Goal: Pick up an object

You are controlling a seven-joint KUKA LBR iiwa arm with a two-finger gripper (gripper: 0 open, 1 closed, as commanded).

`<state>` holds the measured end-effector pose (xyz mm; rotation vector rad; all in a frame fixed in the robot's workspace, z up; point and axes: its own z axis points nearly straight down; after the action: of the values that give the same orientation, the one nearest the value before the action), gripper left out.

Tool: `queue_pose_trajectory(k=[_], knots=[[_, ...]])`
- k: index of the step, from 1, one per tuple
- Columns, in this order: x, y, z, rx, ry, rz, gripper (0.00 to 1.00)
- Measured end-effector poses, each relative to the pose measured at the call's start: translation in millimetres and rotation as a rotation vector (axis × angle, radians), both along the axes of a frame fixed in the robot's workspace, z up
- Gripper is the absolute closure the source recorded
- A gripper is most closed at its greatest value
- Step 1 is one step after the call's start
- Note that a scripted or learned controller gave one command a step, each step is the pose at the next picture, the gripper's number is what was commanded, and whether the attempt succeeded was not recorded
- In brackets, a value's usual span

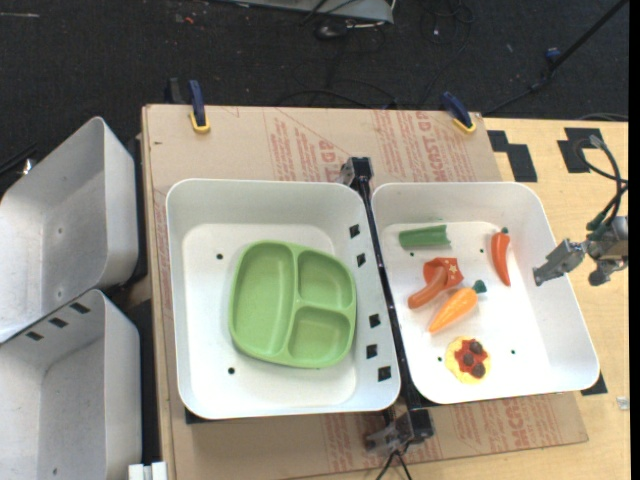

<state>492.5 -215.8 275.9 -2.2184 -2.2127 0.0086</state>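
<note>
White plastic bins are taking up most of the surface [260,133], two of them sitting side by side. Nearest the camera in the right bin [560,363] there's a little yellow disc with red and dark bits on top [468,358], kind of a toy pizza thing. Just past it an orange carrot [453,308] is lying at a slant, with a red piece with a small star mark [436,278] touching its upper end. Further back a skinny orange-red chili [501,256] is lying near the right wall, and a green block [424,236] is sitting closest to the far wall.

The end effector [560,260] is poking in from the right, hanging over that bin's right rim, just beside the chili but not touching anything. Too small and blurry, so I can't tell how far apart it's set.

The left bin [190,368] is holding a light green divided tray [293,304] with three compartments.

The cardboard under the bins is showing red printed writing, upside down, and I can't really read it.
</note>
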Motion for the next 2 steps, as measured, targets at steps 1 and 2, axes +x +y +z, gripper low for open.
queue_pose_trajectory(k=[1,2], knots=[[2.1,0.6,5.0,-0.003,-0.01,0.003,0.0],[0.1,8.1,-40.7,-0.001,-0.006,0.002,0.0]])
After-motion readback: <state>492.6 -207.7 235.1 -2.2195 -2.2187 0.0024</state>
